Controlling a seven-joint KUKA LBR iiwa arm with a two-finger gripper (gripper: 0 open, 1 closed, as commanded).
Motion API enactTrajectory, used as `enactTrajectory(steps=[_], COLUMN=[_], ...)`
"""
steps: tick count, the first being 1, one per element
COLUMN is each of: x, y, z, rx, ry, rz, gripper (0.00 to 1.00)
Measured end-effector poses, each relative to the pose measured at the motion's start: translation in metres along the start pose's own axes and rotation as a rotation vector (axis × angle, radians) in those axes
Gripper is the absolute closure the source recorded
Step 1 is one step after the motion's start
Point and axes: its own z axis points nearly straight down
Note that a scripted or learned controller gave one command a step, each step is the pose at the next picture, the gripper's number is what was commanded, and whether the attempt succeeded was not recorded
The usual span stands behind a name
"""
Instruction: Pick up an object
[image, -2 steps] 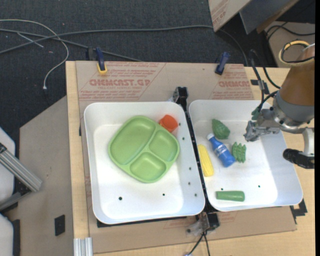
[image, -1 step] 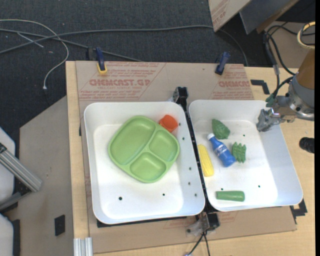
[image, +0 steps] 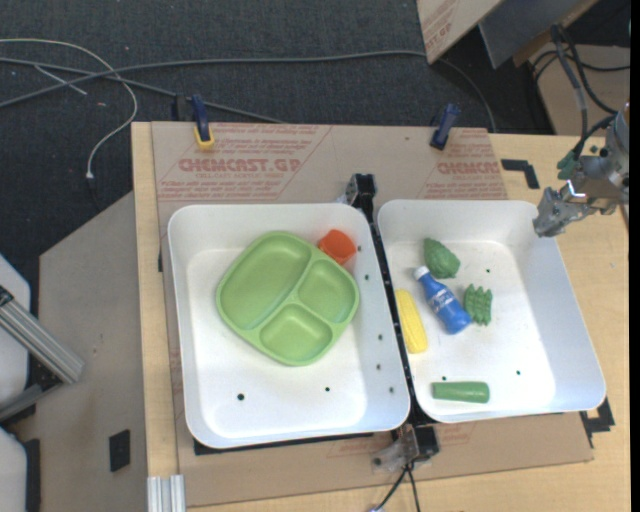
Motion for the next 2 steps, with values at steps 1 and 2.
enactTrajectory(steps=[1, 2], x=[0.047, 0.094], y=[-0.018, -0.023], z=[0.002, 0.022], rx=[0.011, 0.013], ry=[0.005, 0.006], rz=[-0.004, -0.004], gripper=[1.00, 1.00])
